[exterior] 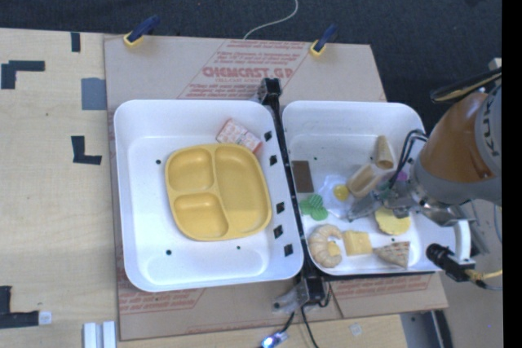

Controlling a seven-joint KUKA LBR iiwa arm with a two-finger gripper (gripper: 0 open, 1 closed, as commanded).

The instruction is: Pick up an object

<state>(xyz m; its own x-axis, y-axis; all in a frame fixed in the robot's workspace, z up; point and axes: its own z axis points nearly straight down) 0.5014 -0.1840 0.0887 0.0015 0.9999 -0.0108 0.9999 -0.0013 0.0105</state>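
The right bin (351, 114) holds a scatter of small toy foods. A tan cone (383, 149) stands near the back, tilted, and a second tan, roll-like piece (364, 178) lies just in front of it. A small yellow ball (341, 192) sits beside that piece, a green leafy bit (314, 209) lies near the divider, and a brown block (302, 175) rests behind the green bit. Along the front wall lie a pale, glazed doughnut (326, 244), a yellow cube (356, 242) just beside it, and a tan wedge (393, 254) further right. A yellow slice (392, 222) lies behind the wedge, partly covered by the gripper.

The gripper (377, 204) reaches in from the right, low over the middle of the right bin, between the roll and the yellow slice. Its dark, slim fingers (359, 210) point left toward the green bit. They blur into the clutter, so whether they are spread or closed cannot be told, and nothing can be seen clearly held between them. The arm's orange band (457, 147) and grey wrist hide the bin's right wall.

The left bin (130, 175) holds a yellow tray (217, 191) with three compartments, lying flat in the middle. A small pink-and-white packet (239, 134) lies just behind the tray, touching or nearly touching its rim. Both bins sit on a cardboard sheet (163, 65) on the tabletop (49, 110).
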